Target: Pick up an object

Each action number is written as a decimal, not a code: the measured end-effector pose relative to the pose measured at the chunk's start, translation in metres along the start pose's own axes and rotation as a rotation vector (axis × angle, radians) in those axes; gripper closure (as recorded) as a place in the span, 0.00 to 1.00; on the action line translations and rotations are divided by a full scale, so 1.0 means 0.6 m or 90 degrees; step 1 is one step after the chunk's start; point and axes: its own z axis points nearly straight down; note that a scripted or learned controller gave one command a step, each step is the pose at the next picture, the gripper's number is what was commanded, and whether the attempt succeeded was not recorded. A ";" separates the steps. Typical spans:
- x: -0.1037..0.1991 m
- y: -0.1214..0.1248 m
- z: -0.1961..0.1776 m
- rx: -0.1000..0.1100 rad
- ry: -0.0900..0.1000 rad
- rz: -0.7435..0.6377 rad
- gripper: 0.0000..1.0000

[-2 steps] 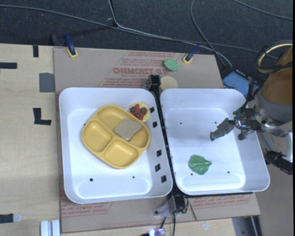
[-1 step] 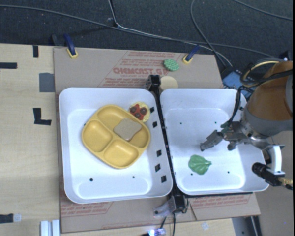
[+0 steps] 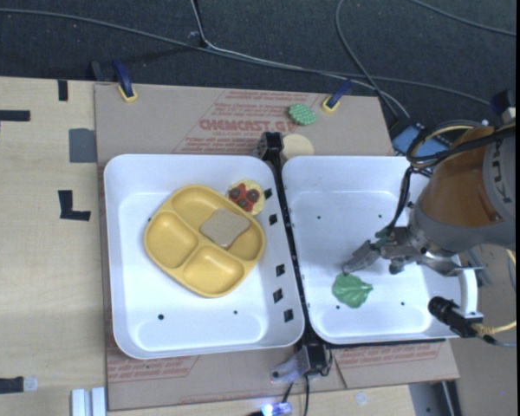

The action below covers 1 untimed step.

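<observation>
Ana: Bins first. Two white ones sit side by side, the left bin and the right bin. The grey and orange arm comes in over the right one.

Ben: What is in the left bin?

Ana: A yellow plate with parts in it. A brown square of toast lies on the plate, and a small red berry toy sits right at the plate's top edge.

Ben: And the right bin?

Ana: A green leaf lies flat near the front. It looks like a toy lettuce leaf. The gripper hangs just above and beside it. Its fingers look spread apart, with nothing between them.

Ben: How would the leaf feel?

Ana: Very light, most likely. It looks thin, maybe soft and bendy, so it would not break. But it lies low on the floor of the bin, so the fingers could slide over it.

Ben: Where should the robot grab it?

Ana: Across the wavy middle, probably, going down low and pinching the two edges.
</observation>
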 end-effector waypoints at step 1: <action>0.001 0.001 -0.020 -0.002 0.000 -0.001 1.00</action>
